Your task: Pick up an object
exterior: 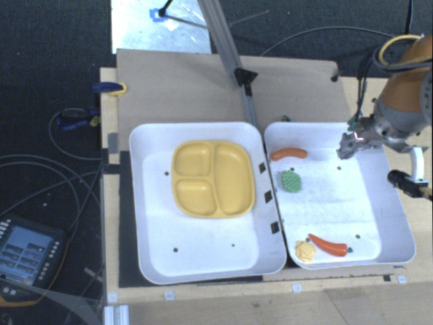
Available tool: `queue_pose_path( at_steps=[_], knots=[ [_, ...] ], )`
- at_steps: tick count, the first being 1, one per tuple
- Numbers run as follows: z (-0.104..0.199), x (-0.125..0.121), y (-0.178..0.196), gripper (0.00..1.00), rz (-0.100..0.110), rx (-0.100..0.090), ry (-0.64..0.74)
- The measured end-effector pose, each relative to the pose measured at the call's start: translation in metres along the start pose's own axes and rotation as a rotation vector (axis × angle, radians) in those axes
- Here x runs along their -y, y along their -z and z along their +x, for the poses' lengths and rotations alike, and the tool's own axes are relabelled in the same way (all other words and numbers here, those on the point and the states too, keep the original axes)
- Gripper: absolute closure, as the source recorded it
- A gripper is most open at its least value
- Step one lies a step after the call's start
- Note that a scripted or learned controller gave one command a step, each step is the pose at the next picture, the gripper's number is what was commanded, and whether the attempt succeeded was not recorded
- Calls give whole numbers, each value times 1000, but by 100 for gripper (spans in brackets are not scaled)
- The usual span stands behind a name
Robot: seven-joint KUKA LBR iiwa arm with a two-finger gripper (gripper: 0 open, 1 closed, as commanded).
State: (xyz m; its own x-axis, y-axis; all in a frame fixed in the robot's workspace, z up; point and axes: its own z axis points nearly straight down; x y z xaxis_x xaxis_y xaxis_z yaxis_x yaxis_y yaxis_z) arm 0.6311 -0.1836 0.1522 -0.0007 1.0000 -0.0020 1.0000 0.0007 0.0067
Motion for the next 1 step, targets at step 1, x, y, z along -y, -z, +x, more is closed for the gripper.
queue_pose_path(
  at_steps=[1],
  knots=[
    [0, -3, 55, 100, -2, 0, 5]
  ],
)
